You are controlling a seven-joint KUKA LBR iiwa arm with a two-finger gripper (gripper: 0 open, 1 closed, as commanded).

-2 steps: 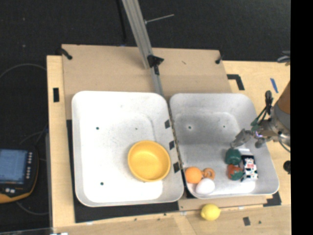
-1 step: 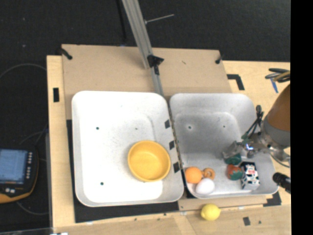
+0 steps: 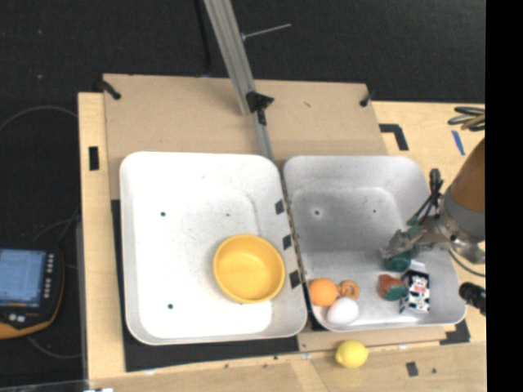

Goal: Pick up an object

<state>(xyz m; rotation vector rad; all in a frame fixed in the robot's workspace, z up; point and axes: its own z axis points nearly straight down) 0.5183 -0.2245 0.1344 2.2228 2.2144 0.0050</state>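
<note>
A small teal object point(image 3: 398, 261) lies near the right edge of the right bin point(image 3: 343, 190), directly under the gripper point(image 3: 406, 243); whether the fingers are apart or together cannot be made out. Nearer in that bin cluster an orange ball point(image 3: 323, 291), a white egg point(image 3: 342, 310), a red piece point(image 3: 388, 283) and a small printed carton point(image 3: 417, 293), leaving the far half bare. The left bin point(image 3: 180, 194) holds a yellow bowl point(image 3: 248, 268), and a lemon point(image 3: 351, 354) sits on the bench just outside.

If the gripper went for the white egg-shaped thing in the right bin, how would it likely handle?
The white egg-shaped object looks smooth and rounded, so two fingers would probably slip off it. It would likely roll if nudged, though the orange ball touching it and the right bin's front wall may check that. It seems rigid, not floppy.
</note>
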